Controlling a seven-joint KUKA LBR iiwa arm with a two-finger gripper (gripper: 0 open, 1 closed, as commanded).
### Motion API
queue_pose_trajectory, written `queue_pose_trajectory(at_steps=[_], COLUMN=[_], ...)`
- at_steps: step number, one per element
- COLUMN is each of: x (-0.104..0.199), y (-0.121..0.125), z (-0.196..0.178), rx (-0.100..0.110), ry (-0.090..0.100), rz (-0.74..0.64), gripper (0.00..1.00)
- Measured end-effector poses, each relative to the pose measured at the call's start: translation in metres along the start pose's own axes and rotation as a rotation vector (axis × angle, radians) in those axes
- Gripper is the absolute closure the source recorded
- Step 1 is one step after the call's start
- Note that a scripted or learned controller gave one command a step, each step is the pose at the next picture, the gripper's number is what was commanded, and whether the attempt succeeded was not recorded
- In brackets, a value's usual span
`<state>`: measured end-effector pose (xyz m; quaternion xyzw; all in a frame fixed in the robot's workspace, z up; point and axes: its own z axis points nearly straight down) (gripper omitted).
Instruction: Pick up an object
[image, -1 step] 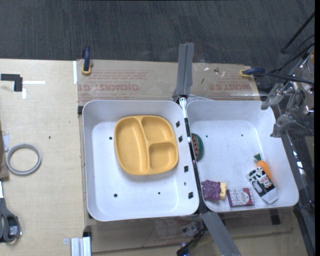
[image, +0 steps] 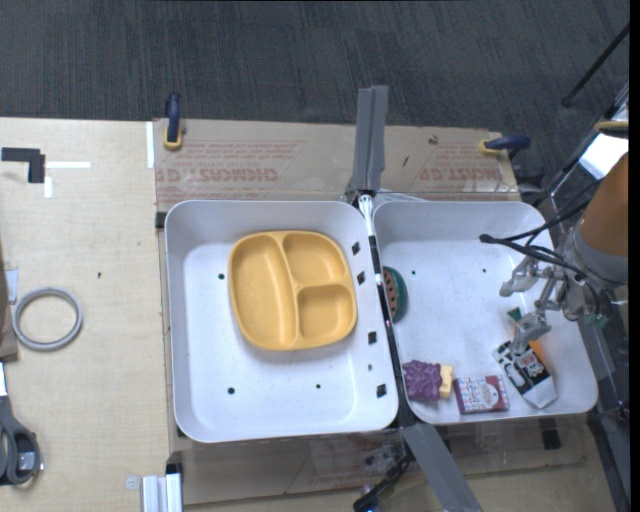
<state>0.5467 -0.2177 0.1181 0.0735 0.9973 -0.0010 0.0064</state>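
I see the gripper (image: 527, 330) low in the right bin (image: 450, 240), at the frame's right; I cannot tell its opening. Just below it lies a small packet (image: 528, 372). Leftward sit a red box (image: 481, 394) and a purple toy (image: 424, 380). A yellow plate (image: 292, 290) occupies the left bin (image: 200, 390).
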Motion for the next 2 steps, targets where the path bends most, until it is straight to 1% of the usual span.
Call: queue_pose_trajectory(at_steps=[1,2], x=[-0.019,-0.052], y=[-0.001,0.09], z=[0.011,0.025], rx=[0.001,-0.001], ry=[-0.001,0.007], rz=[-0.075,0.073], gripper=[0.0,0.0])
